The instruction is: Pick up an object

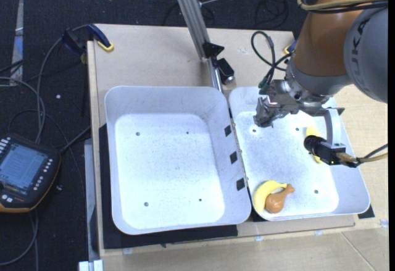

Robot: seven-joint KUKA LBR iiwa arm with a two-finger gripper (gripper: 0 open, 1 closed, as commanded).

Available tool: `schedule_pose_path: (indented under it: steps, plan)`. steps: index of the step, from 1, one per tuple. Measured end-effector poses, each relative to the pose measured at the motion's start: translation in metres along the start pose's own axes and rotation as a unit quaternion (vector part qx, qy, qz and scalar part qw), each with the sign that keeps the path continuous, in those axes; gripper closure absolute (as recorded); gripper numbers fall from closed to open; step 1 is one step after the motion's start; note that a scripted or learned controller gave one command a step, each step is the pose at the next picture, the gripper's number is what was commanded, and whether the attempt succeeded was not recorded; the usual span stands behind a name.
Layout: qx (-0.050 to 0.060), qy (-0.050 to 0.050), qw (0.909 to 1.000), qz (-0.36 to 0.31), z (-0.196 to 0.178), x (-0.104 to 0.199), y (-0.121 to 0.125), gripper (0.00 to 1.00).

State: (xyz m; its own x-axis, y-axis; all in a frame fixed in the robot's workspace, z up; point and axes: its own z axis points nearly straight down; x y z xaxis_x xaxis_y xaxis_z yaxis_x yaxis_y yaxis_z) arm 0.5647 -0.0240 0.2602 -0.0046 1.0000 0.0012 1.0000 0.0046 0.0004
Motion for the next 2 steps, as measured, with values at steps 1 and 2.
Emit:
schedule_pose_path:
  steps: [1, 2]
  plan:
    - [0.001, 0.0, 1.0, 0.0, 0.02, 0.049, -0.014, 1.0]
    - [0.0, 0.0, 1.0, 0.0, 0.015, 0.101, -0.034, 1.0]
